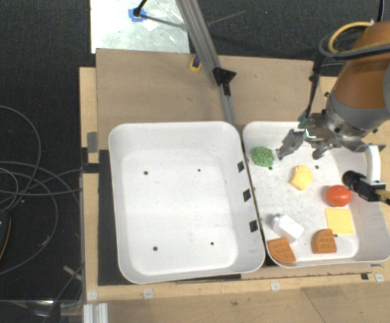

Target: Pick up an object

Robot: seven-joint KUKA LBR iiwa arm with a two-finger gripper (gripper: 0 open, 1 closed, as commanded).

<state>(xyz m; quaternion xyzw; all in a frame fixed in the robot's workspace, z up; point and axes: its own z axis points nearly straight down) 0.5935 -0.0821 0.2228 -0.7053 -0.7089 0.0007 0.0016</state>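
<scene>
My gripper (304, 147) hangs over the back of the right bin (376, 247), its two fingers spread apart with nothing between them. A yellow corn piece (302, 177) lies just below it. A green leafy piece (262, 157) sits to its left near the bin's inner wall. A red tomato (338, 195), a yellow cheese square (340, 221), a white block (288, 226) and two brown waffle pieces (324, 241) (282, 249) lie further to the front.
The left bin (175, 204) stands beside the right one, sharing a middle wall with black clips. A grey pole (205, 39) slants in from the top. Cables lie on the floor at left.
</scene>
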